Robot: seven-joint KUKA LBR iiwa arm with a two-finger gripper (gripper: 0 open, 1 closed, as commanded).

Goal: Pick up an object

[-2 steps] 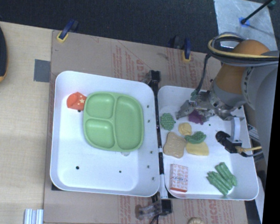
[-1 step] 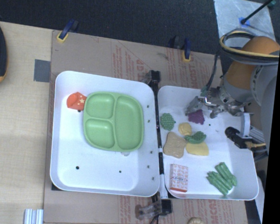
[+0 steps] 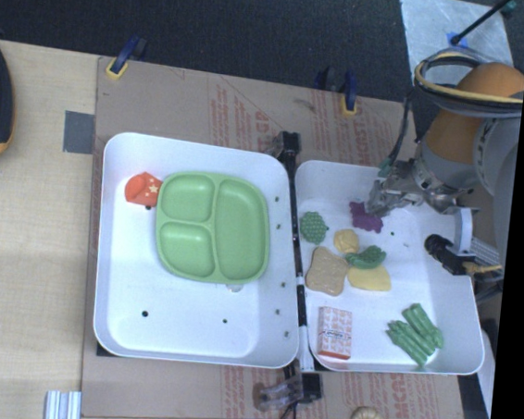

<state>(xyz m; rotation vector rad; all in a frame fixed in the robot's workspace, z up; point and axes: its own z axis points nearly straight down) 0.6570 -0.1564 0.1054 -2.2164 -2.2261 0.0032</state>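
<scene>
The purple piece (image 3: 366,216) lies in the right bin (image 3: 456,359), near its far edge, and the end effector (image 3: 386,197) sits right over it, at the piece's upper right corner. Whether its tips are spread or pinching the piece, I cannot tell; the view is too small there.

Just beside the piece, toward the middle of the bin, lie a round green toy (image 3: 312,226), a small yellow lump (image 3: 346,240), a dark green leafy bit (image 3: 367,256), a yellow piece (image 3: 370,279) and a tan slab (image 3: 326,271), the last four close together. A small carton (image 3: 334,332) with red print stands at the near edge; its writing is too small to read. Green beans (image 3: 417,332) lie at the near right corner.

The left bin (image 3: 119,328) holds a green divided plate (image 3: 214,227) and, touching its left rim, a red-orange toy (image 3: 142,189). Both bins rest on cardboard (image 3: 209,96) with faint red lettering, illegible, clamped to the worktop (image 3: 15,252).
</scene>
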